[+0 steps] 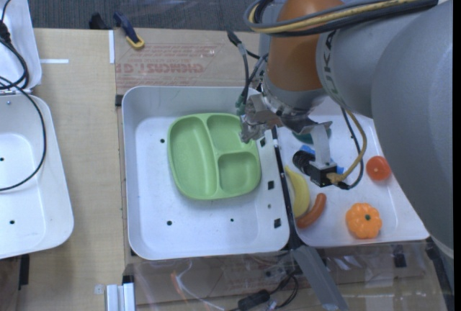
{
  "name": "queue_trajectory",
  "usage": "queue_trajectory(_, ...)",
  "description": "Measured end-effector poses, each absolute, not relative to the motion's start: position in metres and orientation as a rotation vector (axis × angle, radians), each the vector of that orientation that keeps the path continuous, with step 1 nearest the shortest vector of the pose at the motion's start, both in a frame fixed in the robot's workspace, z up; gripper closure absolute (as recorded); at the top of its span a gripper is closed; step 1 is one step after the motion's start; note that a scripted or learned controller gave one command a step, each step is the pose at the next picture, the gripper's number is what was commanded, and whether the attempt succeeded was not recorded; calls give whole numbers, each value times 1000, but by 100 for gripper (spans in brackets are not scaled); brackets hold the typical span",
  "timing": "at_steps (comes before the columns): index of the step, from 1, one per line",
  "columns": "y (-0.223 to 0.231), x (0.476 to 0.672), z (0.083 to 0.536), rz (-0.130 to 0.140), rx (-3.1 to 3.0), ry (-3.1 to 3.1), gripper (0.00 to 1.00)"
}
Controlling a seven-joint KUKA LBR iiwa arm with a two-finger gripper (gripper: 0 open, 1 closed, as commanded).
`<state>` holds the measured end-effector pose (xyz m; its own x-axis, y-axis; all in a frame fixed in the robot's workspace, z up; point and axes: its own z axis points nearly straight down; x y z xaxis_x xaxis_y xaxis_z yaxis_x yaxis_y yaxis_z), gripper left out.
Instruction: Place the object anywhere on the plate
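We see the grey arm with its orange band reaching in from the right of the frame, its wrist hanging over the seam between the two shallow white bins. The claw sits near the centre of the frame, just over the right edge of the pale green three-compartment plastic plate. Its metal tip is small and partly lost against the wrist hardware, so we cannot tell how far apart it stands, nor whether anything is caught in it; we can make out no object there.

The plate lies in the left white bin, a little above that bin's middle, with its one long compartment to the left and two smaller ones to the right.

In the right white bin, at the lower right of the frame, we count four toy foods: a yellow plastic banana lying close to the bin's left wall, a reddish-brown sausage just below and touching it, a small orange pumpkin further right, and a round orange-red tomato-like ball above the pumpkin. None of these rests on the plate.

Black cables loop down from the wrist over the right bin. The wooden tabletop shows at the left, carrying a further white tub at the frame's left edge.
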<state>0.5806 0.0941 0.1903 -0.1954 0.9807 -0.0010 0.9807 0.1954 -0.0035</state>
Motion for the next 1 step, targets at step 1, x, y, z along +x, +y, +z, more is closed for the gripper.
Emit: queue_trajectory(1, 94, 581, 190, 6, -1992, -2428, 0)
